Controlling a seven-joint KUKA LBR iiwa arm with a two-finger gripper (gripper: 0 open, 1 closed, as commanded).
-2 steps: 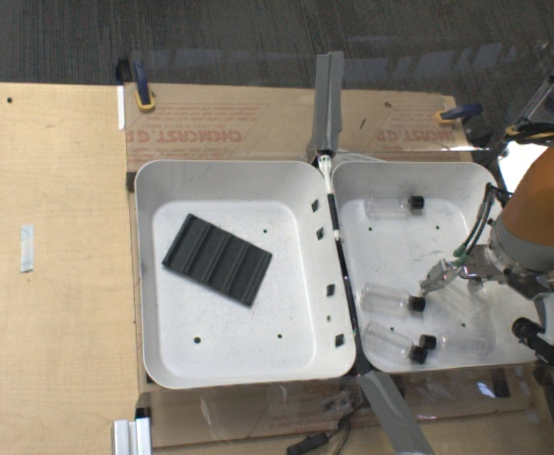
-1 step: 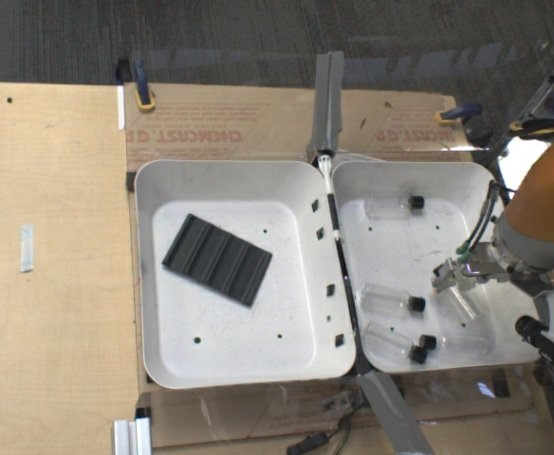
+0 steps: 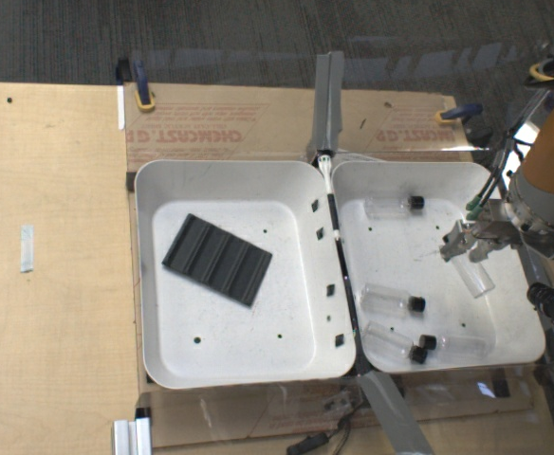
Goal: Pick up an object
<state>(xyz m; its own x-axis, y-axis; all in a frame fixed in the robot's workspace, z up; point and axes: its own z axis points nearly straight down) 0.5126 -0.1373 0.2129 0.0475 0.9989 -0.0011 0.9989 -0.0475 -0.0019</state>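
Vials are what you have to choose from; clear plastic vials with black caps lie in the right bin [image 3: 505, 354], one near its top at centre-right of the frame [image 3: 393, 206], two lower down [image 3: 391, 302] [image 3: 400, 341], and one clear tube [image 3: 474, 279] just under the gripper [image 3: 465, 245], tilted, with no cap that you can make out; they are see-through against the white floor, so their outlines are faint and the black caps are your best landmarks. You will find the gripper at the right of the frame, over the right bin's middle-right part, reached in from the arm's grey wrist and orange band [image 3: 547, 154]; whether its fingers are spread or closed you cannot tell from this slanted look, nor whether the tube beneath is between them or merely lying beside; treat it as not held. Judging by that placement, the arm is set over the nearest loose vial because it is the closest target. The left bin [image 3: 149, 282] carries a dark ribbed slab [image 3: 217, 260] lying flat at an angle, well apart from the gripper; a grey divider [image 3: 328, 102] runs between the bins.
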